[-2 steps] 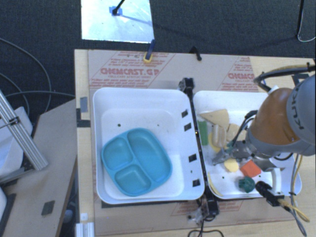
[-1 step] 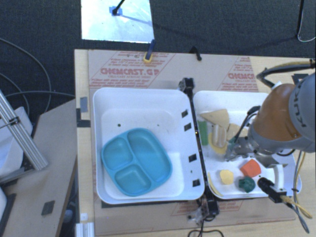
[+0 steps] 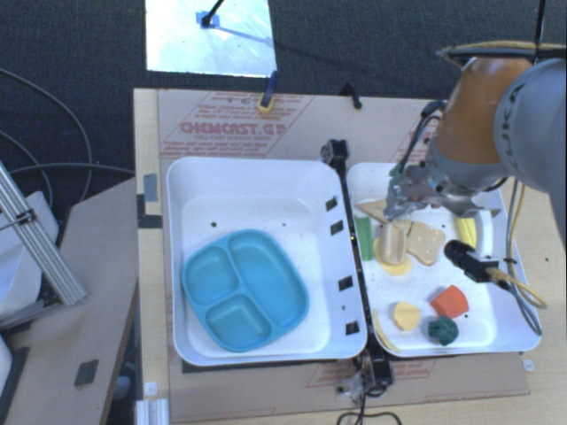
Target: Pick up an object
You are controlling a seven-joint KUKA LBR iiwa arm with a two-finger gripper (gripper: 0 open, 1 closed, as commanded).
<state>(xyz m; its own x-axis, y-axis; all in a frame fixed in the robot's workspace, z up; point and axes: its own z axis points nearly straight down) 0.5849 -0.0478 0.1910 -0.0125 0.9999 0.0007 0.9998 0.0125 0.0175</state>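
My gripper [image 3: 396, 207] hangs low over the far left part of the right bin [image 3: 505, 330], just above a pale tan wedge [image 3: 373, 209]. Next to it lie a cream oval piece [image 3: 391, 244] and a tan toast-shaped piece [image 3: 425, 243]. A yellow stick-shaped piece [image 3: 467, 231] lies to the right, partly under the arm. Near the front of this bin sit a small yellow piece [image 3: 406, 315], an orange piece [image 3: 450, 301] and a dark green piece [image 3: 442, 330]. A green strip [image 3: 363, 235] lies along the bin's left wall.
The left bin [image 3: 213, 180] holds a blue divided plate [image 3: 244, 289] toward its front. A black-clipped divider [image 3: 345, 228] runs between the two bins. The grey arm with its orange band [image 3: 478, 113] covers the right bin's far right corner.
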